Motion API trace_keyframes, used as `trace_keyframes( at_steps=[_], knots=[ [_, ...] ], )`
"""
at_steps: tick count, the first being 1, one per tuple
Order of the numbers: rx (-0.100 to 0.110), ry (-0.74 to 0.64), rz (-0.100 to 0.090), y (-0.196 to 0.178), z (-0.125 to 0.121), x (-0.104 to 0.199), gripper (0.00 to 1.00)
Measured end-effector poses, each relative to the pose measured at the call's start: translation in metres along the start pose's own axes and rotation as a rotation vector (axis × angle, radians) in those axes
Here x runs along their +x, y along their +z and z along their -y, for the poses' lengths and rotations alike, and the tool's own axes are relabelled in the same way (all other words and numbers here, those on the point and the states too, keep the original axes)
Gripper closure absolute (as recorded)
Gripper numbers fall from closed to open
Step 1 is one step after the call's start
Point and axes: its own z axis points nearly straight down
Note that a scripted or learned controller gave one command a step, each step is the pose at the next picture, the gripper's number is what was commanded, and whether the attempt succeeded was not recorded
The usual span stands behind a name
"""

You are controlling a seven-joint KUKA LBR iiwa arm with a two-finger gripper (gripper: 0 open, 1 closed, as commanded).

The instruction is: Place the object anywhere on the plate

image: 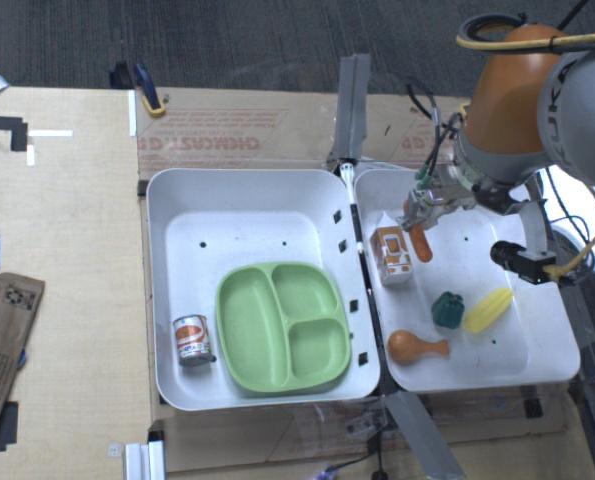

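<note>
A green divided plate (280, 324) lies in the left bin (177, 208). In the right bin (547, 358), my gripper (420, 211) hangs low over the bin's left part. Directly below it lie a small orange carrot-like piece (421, 247) and a white and orange carton (391, 255). The gripper's tip sits right at the top end of the orange piece, and whether it touches is unclear. Further right lie a dark green pepper (448, 310), a yellow corn cob (487, 309) and an orange pear-shaped toy (414, 346).
A small red and white can (191, 340) stands in the left bin beside the plate's left edge. A divider wall (358, 258) separates the two bins. A black cable and fitting (522, 258) hang from the arm over the right bin.
</note>
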Motion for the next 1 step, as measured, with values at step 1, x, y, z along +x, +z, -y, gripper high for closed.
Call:
trace_keyframes(
  at_steps=[1],
  knots=[
    [-0.002,-0.007,0.001,-0.0446,0.0124,0.0258,1.0]
  ],
)
